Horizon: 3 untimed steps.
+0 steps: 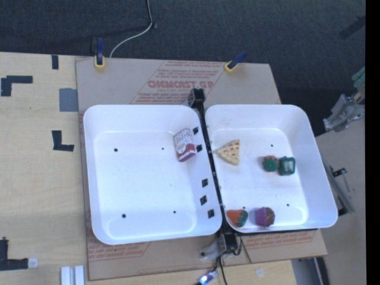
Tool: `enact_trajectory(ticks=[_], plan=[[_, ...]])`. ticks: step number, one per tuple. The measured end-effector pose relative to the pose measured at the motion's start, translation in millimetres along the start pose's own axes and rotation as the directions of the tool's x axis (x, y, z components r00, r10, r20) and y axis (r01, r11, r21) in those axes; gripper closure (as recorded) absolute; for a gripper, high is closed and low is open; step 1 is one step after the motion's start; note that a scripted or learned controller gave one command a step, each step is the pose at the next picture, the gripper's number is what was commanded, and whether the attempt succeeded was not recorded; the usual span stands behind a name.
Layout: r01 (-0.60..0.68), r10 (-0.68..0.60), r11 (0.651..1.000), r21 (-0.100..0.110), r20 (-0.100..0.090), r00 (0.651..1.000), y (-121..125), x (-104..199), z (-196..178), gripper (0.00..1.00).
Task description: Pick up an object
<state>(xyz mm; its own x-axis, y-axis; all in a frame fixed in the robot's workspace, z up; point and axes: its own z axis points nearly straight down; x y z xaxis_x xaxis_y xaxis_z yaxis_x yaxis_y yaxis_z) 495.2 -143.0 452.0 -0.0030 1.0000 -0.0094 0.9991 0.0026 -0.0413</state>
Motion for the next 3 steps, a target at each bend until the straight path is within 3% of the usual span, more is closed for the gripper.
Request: enact_trajectory(ticks=[3], plan=[[-0.001,0.001,1.0,0.013,0.004,1.0,3,-1,-24,1.0]])
